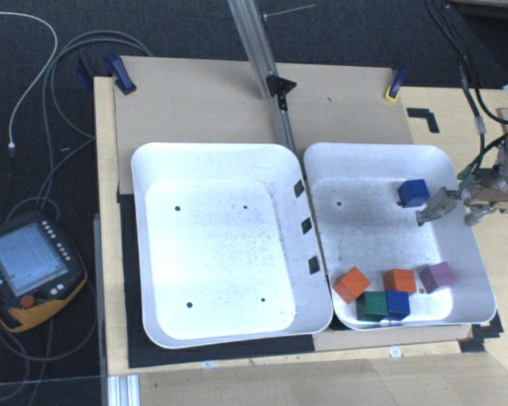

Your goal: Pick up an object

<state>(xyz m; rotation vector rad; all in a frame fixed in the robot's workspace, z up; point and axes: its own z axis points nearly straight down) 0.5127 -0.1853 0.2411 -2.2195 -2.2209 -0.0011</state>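
Observation:
My gripper (453,212) hangs over the right side of the right bin (364,184), its two fingers spread open with nothing between them. A blue cube (413,193) sits just up and left of the left fingertip, apart from it. Along the bin's near edge lie an orange block (351,284), a second orange block (400,281), a purple block (440,275), a green block (372,304) and a small blue block (397,303).
The left bin (220,244) sits beside the right one, with black clips along the shared rim. A metal pole (254,32) slants in from the top. A teach pendant (25,269) and cables lie on the floor at left.

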